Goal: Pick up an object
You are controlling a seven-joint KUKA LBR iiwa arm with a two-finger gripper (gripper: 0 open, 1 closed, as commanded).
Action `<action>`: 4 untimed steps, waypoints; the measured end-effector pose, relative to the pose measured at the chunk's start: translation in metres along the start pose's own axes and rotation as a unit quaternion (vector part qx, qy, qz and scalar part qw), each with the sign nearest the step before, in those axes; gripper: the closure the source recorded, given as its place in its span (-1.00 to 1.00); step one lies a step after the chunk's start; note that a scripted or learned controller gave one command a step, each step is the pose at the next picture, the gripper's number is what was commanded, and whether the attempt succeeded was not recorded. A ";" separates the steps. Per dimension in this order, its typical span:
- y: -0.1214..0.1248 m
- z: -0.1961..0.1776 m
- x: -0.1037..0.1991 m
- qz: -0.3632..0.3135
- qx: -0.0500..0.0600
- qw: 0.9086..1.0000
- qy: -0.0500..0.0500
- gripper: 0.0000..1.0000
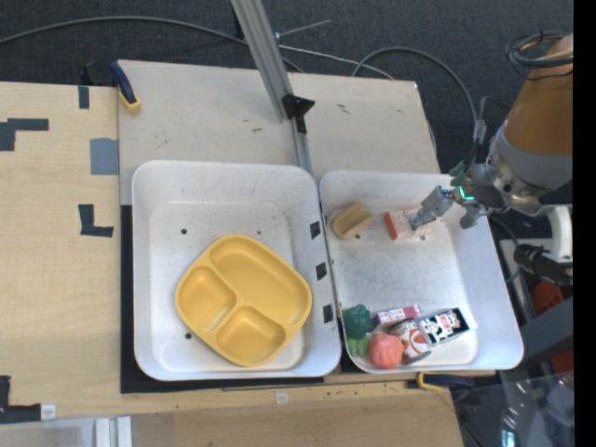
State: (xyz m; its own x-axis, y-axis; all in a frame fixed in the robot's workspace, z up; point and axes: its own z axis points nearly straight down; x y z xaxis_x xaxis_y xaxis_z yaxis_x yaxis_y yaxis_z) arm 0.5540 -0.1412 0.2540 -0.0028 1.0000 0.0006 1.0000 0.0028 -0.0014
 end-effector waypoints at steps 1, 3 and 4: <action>-0.006 0.063 0.004 0.000 0.004 1.000 0.000 -1.00; -0.011 0.166 0.000 0.001 0.000 1.000 -0.001 -1.00; -0.011 0.155 0.001 0.001 0.000 1.000 0.000 1.00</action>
State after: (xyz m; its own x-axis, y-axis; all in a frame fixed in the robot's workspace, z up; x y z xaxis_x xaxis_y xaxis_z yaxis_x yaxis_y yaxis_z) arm 0.5429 -0.1405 0.0991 -0.0018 1.0000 0.0008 1.0000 0.0018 -0.0013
